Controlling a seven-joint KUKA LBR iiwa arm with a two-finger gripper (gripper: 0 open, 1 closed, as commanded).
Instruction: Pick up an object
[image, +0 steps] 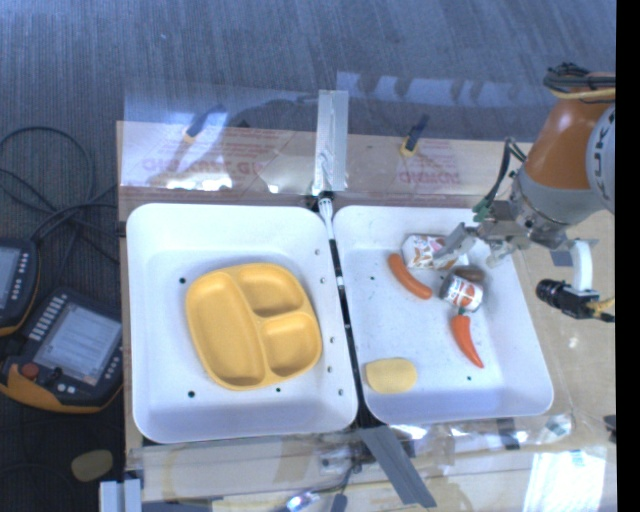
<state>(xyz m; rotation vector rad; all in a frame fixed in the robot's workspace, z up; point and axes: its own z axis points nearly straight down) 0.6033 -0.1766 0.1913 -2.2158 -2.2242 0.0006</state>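
In the right bin (520, 390) lie an orange sausage-shaped piece (409, 276), a crumpled white and red wrapper (424, 248), a small red and white can (463, 293), an orange-red chili pepper (466, 339) and a pale yellow lump (390, 375). My gripper (470, 243) hangs over the bin's upper right part, just above the can and right of the wrapper. Its fingers (455, 240) are spread apart with nothing between them.
The left bin (150, 300) holds a yellow divided plate (254, 323). A metal strip (331, 140) stands upright behind the seam between the bins. A teach pendant (60, 345) and cables lie on the floor at left.
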